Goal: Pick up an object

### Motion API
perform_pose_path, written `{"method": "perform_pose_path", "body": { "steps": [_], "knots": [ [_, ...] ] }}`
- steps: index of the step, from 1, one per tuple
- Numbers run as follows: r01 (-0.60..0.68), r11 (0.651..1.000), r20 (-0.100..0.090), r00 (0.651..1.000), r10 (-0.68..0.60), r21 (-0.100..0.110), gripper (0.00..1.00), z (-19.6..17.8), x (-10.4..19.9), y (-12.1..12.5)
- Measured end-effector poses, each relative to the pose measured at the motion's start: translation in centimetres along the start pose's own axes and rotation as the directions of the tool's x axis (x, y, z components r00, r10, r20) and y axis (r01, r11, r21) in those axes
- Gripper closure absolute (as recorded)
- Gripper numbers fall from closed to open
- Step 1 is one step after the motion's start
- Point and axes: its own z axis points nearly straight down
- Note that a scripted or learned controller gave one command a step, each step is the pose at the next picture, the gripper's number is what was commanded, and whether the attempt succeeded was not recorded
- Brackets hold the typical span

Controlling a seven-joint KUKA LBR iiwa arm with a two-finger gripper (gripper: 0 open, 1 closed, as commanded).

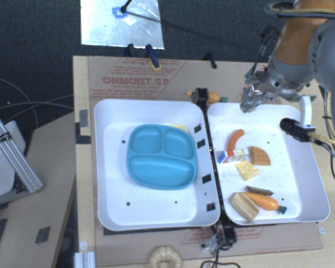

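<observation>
Hand is hovering over the back rim of the right bin, grip state unreadable at this angle; sausage is lying nearest, toward the bin's middle, so probably descending vertically, straddling its short axis, is advisable.

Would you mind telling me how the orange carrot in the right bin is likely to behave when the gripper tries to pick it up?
The carrot looks rounded and tapered, so it may roll or slip when squeezed. It seems a small, probably light toy. It lies against the tan bread piece, which could get nudged.
</observation>
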Motion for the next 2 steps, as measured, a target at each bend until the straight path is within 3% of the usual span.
{"method": "perform_pose_path", "body": {
  "steps": [2],
  "knots": [
    [-0.006, 1.000, 0.001, 1.000, 0.006, 0.005, 1.00, 1.7, -0.7, -1.1]
  ]
}}
